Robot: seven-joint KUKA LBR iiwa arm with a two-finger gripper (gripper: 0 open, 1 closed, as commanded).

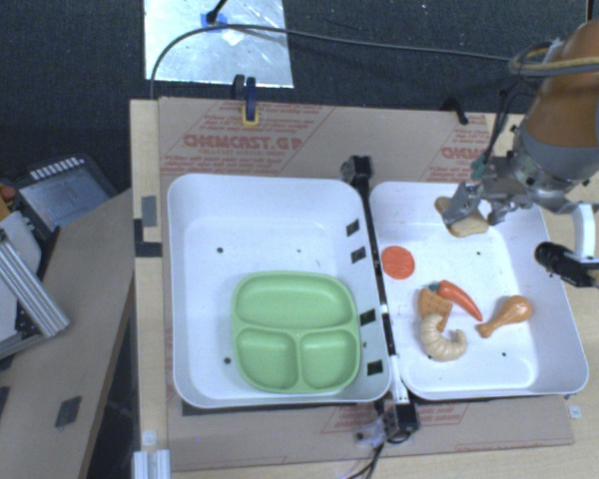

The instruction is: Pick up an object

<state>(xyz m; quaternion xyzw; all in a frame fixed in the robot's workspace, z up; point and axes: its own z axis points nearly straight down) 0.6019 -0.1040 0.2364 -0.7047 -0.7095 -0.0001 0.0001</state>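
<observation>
My gripper [482, 208] hangs low over the back of the right bin [554, 367], directly over a tan bread-like piece [465, 225] that lies at its tip. Whether that piece is gripped is unclear from this view. Further forward in the same bin lie a flat red-orange disc [397, 261], a red pepper [460, 296] on an orange chunk [432, 302], a pale curled shrimp-like toy [443, 341] and a tan drumstick [506, 314].
The left bin [210, 218] holds a green divided plate [295, 329] at its front. A black divider with clips [369, 267] runs between the bins. A black fitting [564, 260] sits at the right bin's right rim. The arm [574, 98] comes in from the upper right.
</observation>
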